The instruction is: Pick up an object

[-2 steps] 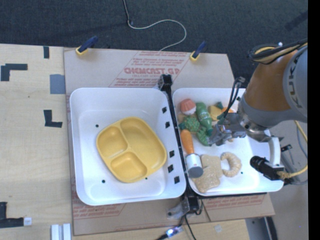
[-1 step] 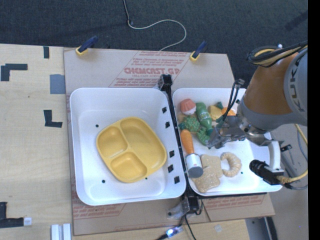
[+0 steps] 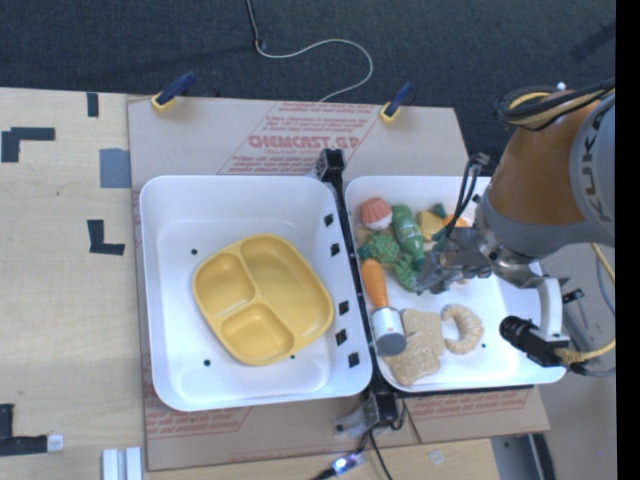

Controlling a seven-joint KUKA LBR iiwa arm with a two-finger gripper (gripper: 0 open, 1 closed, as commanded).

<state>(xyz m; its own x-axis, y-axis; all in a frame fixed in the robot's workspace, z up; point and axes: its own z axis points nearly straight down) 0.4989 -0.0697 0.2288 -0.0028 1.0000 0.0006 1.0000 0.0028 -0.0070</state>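
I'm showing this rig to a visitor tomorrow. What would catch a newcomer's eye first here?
Probably the yellow divided tray, lying alone in the left bin. Next, the grey and orange arm reaching in from the right, with its gripper low over the crowded right bin, beside the green toy vegetables, with an orange carrot nearby.

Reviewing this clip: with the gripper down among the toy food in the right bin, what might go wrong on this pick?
The gripper sits low beside the tightly packed green vegetables, so it may catch two items or push them aside. The carrot and metal cup lie against the divider, leaving little room for a grasp there.
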